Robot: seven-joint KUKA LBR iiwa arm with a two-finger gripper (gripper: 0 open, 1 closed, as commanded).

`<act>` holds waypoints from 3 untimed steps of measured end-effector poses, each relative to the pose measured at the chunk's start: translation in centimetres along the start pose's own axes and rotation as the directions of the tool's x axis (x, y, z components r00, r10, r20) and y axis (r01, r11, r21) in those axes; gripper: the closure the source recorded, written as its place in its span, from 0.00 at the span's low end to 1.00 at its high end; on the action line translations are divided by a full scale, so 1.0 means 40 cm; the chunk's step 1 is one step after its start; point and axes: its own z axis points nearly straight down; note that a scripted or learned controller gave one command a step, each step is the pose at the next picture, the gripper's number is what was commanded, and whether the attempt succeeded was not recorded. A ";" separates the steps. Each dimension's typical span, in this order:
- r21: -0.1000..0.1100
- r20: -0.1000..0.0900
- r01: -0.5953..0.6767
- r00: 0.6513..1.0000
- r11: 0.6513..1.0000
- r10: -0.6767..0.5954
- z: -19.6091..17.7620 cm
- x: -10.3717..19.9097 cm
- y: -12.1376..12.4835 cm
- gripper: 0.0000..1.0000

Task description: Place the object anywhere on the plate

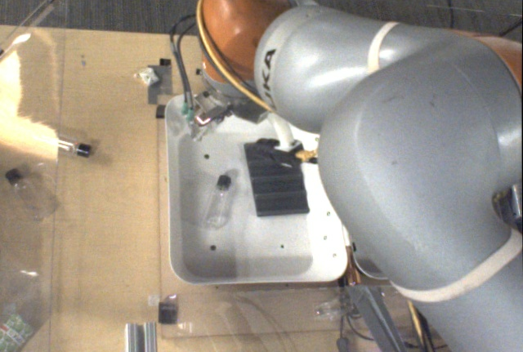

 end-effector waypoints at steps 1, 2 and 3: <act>-0.004 0.005 0.765 0.644 0.643 -0.765 -0.063 -0.032 -0.019 1.00; -0.002 0.010 0.973 0.229 0.229 -0.973 0.075 0.031 -0.008 1.00; 0.001 0.010 0.991 -0.135 -0.135 -0.991 -0.194 0.018 0.018 1.00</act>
